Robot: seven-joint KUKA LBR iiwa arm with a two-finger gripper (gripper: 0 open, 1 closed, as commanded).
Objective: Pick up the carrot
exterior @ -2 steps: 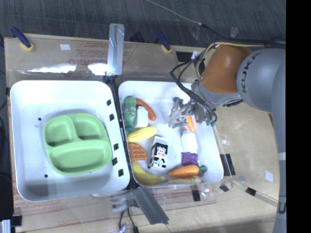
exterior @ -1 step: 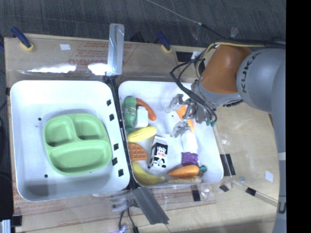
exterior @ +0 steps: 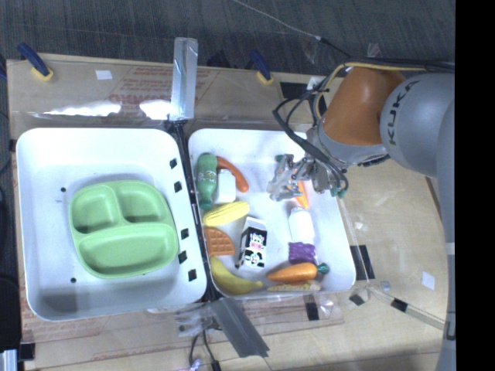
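Note:
The carrot (exterior: pixel 292 273), orange with a green leafy end pointing right, lies flat near the front right corner of the right bin (exterior: pixel 337 216). My gripper (exterior: pixel 288 181) hangs over the back right part of that bin, well behind the carrot and apart from it. A white bottle (exterior: pixel 301 224) with an orange cap and a purple item (exterior: pixel 302 251) lie between the gripper and the carrot. Nothing shows in the gripper's grasp.
The right bin also holds a green vegetable (exterior: pixel 206 178), a red-orange pepper (exterior: pixel 234 175), corn (exterior: pixel 225 212), a waffle (exterior: pixel 219 242), a cow-print carton (exterior: pixel 254 248) and a banana (exterior: pixel 233 281). A green divided plate (exterior: pixel 122 226) sits in the left bin (exterior: pixel 31 207).

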